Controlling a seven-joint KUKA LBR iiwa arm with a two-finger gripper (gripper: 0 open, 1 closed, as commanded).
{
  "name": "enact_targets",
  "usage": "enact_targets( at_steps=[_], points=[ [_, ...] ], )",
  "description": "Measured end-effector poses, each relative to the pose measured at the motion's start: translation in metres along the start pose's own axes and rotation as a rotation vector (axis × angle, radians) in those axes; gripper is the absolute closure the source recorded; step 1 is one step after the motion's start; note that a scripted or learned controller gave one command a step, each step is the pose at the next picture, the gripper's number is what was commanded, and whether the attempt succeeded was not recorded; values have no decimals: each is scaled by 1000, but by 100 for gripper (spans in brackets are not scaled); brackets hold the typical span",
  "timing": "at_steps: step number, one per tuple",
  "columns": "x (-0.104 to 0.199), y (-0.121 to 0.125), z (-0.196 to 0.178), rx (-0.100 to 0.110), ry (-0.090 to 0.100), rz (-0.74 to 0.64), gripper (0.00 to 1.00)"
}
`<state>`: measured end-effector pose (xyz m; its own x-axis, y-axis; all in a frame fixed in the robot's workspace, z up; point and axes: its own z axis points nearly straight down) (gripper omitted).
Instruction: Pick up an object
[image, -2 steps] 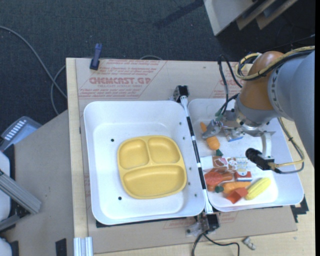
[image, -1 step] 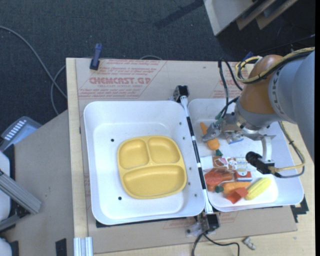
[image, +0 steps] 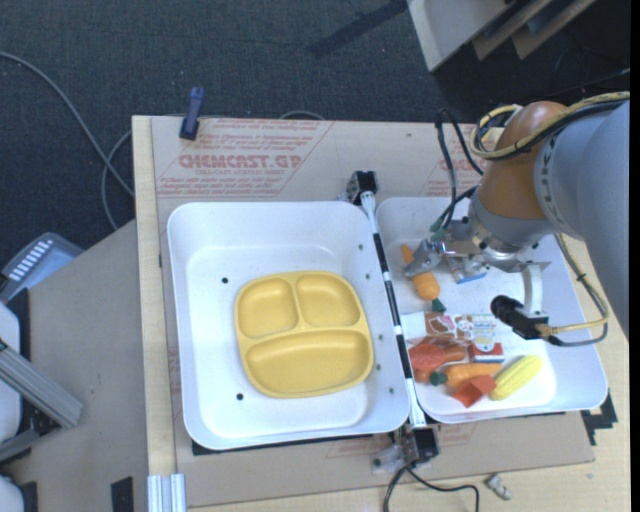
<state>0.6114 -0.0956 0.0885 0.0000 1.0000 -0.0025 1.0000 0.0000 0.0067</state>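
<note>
My gripper (image: 437, 256) hangs low over the upper left part of the right bin (image: 585, 385), below the orange band (image: 522, 150) of the arm. A small orange toy piece (image: 427, 286) lies just below and to the left of the gripper tip. Another small orange bit (image: 408, 253) sits beside the gripper on its left. Further toward the front lie a printed packet (image: 464, 327), a red-orange food piece (image: 437, 355), an orange carrot-like piece (image: 468, 375), a red wedge (image: 466, 394) and a yellow corn cob (image: 517, 377).
The left bin (image: 200, 240) holds a yellow divided plate (image: 303, 332). A divider rail (image: 385, 290) runs between the two bins. A blue clip (image: 191, 112) lies on the cardboard at the back left. Cables (image: 565, 335) loop off the arm over the right bin.
</note>
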Motion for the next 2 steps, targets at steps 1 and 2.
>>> enact_targets(
  at_steps=[1,2],
  points=[
    [0,-2,0,-3,0,-1,0],
    [3,-3,-1,-5,-2,0,0]
  ],
)
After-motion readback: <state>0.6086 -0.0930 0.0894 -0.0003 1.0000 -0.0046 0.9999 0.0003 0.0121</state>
